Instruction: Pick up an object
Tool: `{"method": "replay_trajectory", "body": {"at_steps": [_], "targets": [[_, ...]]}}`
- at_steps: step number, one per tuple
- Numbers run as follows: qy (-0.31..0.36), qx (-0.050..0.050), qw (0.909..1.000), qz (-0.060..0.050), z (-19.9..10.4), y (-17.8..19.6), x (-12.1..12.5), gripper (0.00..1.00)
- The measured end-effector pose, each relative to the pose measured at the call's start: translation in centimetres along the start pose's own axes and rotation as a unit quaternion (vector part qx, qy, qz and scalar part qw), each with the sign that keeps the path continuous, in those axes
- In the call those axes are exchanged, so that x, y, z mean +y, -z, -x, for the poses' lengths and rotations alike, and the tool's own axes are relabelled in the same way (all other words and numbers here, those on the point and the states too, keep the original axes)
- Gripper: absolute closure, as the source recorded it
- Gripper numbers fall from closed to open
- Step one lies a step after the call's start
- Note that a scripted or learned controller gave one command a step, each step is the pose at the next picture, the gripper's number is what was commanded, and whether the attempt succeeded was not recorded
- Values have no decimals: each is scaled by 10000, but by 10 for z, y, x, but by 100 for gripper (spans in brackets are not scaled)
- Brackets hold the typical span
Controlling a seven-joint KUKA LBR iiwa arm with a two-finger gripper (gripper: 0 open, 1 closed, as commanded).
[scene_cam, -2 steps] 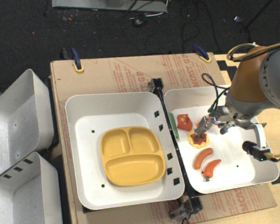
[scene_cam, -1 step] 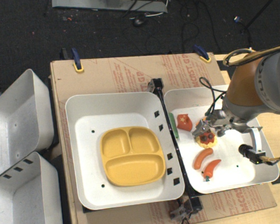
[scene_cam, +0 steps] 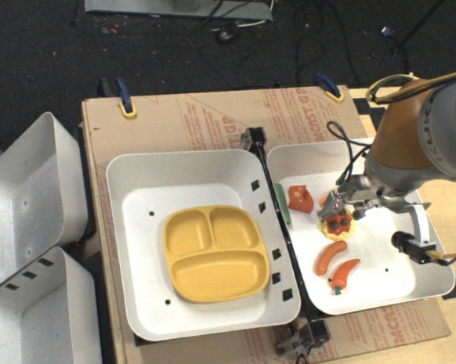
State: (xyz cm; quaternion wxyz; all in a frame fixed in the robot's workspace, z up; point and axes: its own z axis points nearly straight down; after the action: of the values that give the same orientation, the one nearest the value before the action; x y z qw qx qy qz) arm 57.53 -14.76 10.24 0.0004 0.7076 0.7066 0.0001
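One grey arm (scene_cam: 425,134) bent over right bin (scene_cam: 394,290), tool (scene_cam: 338,208) low above red-yellow toy (scene_cam: 339,224), grip state unclear

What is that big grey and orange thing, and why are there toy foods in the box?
That is a robot arm, and the picture is taken by one camera looking down from above. It reaches in from the right. Its claw hangs just above a small yellow and red toy in the right bin. I can't tell if it is gripping anything. That bin also has a red pepper, a sausage and a chili. The left bin holds a yellow tray with sections. The robot's job is to pick something up.
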Motion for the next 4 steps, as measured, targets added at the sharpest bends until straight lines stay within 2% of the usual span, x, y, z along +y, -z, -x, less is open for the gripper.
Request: {"method": "replay_trajectory", "body": {"at_steps": [3, 4], "targets": [[26, -8, 10000, 33, 5, 181, 14, 100], [45, 11, 10000, -10, -52, 164, 12, 100]]}}
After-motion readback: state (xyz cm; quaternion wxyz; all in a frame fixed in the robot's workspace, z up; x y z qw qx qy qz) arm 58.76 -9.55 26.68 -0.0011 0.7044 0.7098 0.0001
